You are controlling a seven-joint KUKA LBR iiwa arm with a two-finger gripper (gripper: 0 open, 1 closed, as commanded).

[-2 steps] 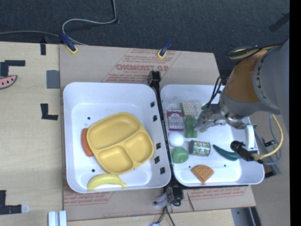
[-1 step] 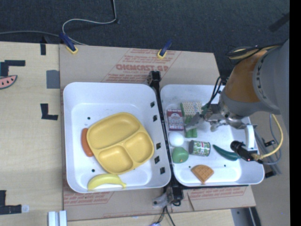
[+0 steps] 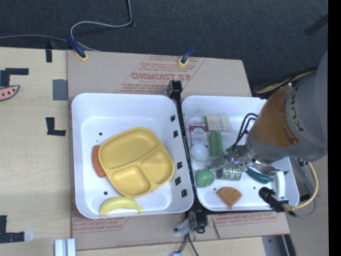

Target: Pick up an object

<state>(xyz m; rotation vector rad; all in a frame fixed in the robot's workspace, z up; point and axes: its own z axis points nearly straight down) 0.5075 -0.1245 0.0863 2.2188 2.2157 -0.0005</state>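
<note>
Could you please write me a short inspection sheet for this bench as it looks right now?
Surface: two white bins side by side, left bin and right bin, on a cardboard sheet.
Job's things: right bin holds a red-and-white carton, green bottle, white ball, green ball, waffle-like piece.
Clutter: left bin holds a yellow divided plate, banana, orange item partly under the plate.
Grippers: claw low in the right bin; finger state unclear.
Cables: black cable above the cardboard.
Surroundings: dark carpet.
</note>
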